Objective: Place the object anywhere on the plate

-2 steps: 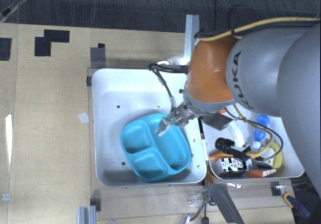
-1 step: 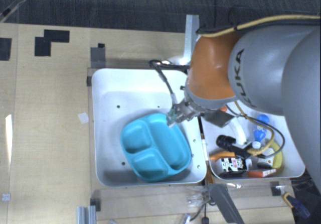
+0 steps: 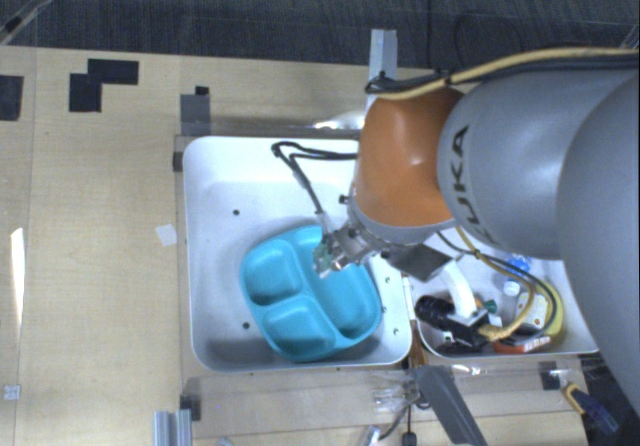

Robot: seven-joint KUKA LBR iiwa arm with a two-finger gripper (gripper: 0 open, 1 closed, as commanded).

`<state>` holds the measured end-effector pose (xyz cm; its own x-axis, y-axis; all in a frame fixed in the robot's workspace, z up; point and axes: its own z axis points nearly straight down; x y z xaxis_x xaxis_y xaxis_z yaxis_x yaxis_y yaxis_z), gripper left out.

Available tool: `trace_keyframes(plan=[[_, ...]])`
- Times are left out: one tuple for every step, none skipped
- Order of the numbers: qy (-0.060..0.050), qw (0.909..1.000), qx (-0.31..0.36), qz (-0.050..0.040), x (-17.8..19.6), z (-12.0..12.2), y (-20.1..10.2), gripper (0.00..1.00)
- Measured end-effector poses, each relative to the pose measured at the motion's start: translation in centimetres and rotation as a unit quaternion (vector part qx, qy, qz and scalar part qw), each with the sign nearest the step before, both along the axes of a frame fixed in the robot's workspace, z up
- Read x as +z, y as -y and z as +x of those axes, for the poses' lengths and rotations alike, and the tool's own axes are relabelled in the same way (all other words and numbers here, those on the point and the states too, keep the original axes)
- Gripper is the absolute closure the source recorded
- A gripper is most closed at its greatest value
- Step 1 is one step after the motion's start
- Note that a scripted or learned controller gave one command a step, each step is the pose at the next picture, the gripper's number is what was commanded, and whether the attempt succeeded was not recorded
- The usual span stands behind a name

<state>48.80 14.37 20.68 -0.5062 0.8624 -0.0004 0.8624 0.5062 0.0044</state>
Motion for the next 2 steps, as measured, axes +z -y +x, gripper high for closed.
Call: trace_keyframes(plan=[[-0.001, 0.9999, -0.01, -0.0004, -6.7, -0.1, -0.6, 1.0], [0.004, 1.0, 0.004, 0.0023, -9.4, 7.2, -4.1, 1.0]])
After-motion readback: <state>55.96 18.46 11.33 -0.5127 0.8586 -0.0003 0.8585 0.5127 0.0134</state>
